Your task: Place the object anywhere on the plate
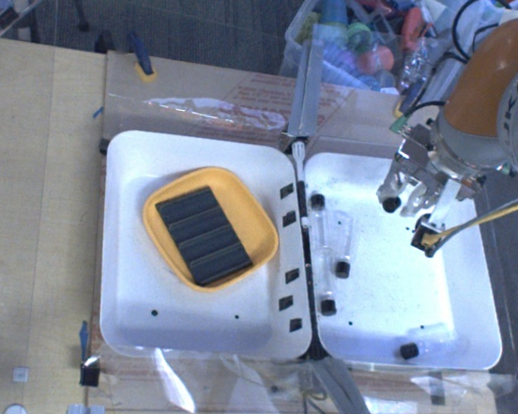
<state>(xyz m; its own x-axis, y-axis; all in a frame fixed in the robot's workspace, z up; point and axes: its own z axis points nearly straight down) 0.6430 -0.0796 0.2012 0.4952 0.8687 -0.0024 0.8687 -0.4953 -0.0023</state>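
A yellow square plate (pixel 166 206) lies in the left bin (pixel 113 305). A black ridged rectangular block (pixel 203 234) rests flat on the plate, near its middle, turned at a slant. My gripper (pixel 405 202) hangs over the back part of the right bin (pixel 471 324), far to the right of the plate. It points down and stands open, with nothing between its fingers.
Several clear plastic pieces with black ends lie in the right bin: one near the divider (pixel 317 201), one mid-bin (pixel 341 268), one at the front right (pixel 410 350). Black clips (pixel 289 219) line the ridge between the bins. A tub of colourful items (pixel 368 22) sits behind.
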